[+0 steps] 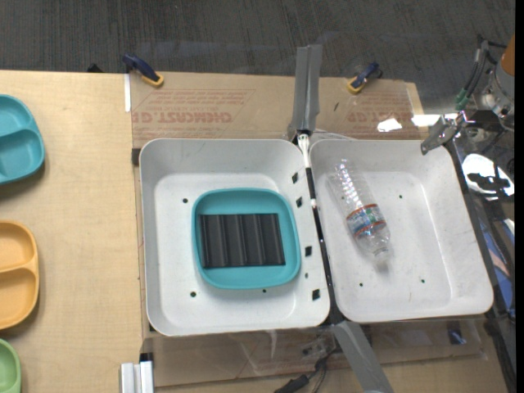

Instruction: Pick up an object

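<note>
The clear crumpled plastic water bottle (360, 212) lies on its side in the right-hand shallow white bin (438, 281), cap end pointing up toward the far rim, its red-and-blue label about midway along the body. It rests left of the bin's middle, near the divider between the two bins, touching nothing else. In the left-hand white bin (168, 301) sits a teal plastic tray with a dark ribbed insert (244, 238), flat and square to the walls.

The grey arm (491, 97) hangs at the right edge, above and beyond the right bin's far corner, well apart from the bottle. The claw (442, 133) is a small metallic shape over that corner; whether it is apart or together cannot be told from here. Nothing is between it.

So this looks like the approach step, with no grasp made yet. The likely target is the bottle, being the nearest loose thing. The next move calls for a sweep left and toward the near side, then a descent over the bottle's body, with the claw turned across its narrow width rather than along its length. A thin, crushed bottle may roll or squash sideways, so a centred grip near the label seems safest.

Out on the wooden counter (74, 137) at left sit a teal divided plate (16, 142) and an orange divided plate (15, 273), well clear of the action.
</note>
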